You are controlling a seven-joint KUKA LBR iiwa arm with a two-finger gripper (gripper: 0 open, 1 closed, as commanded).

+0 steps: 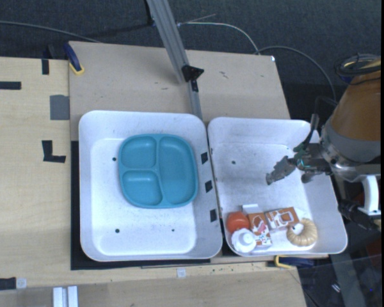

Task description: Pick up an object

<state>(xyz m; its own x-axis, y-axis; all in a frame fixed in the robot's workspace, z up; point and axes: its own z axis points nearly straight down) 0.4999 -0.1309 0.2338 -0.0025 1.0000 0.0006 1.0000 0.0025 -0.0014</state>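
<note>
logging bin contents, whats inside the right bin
In the right bin, along its near edge: an orange piece, a white cap, a red-and-white packet and a tan ring. Whatever lies under them is hidden.

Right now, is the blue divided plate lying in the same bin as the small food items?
No, the blue plate lies in the left bin, while the food items lie in the right bin.
</note>
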